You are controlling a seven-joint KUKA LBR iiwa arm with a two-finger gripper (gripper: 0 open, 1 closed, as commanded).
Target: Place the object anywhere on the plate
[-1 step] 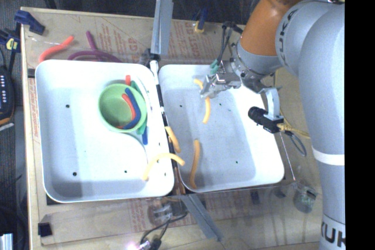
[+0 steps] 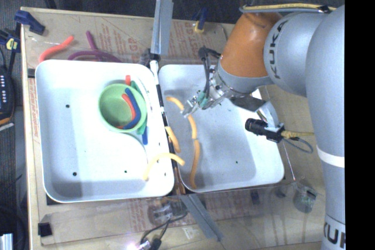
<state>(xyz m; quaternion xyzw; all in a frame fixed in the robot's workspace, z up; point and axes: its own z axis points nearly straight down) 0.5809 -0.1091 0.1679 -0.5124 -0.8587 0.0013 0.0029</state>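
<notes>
The gripper point(image 2: 199, 101) is seen low over the right bin point(image 2: 266, 170) near its far left corner, wrist bent down from the right; finger state cannot be told. Thin orange strips point(image 2: 194, 143) lie along that bin's left edge, judged light and limp, best pinched mid-length, for the green plate point(image 2: 111, 107) in the left bin point(image 2: 64, 155).

End effector point(image 2: 196, 103) hovers over right bin point(image 2: 258, 170); green plate point(image 2: 120, 107) in left bin point(image 2: 64, 143).

left bin point(image 2: 64, 143) floor open from 6 to 10 o'clock of the green plate point(image 2: 117, 107), orange strips point(image 2: 193, 143) crowd the right bin point(image 2: 258, 170) at 9 o'clock, its 4 o'clock floor bare
</notes>
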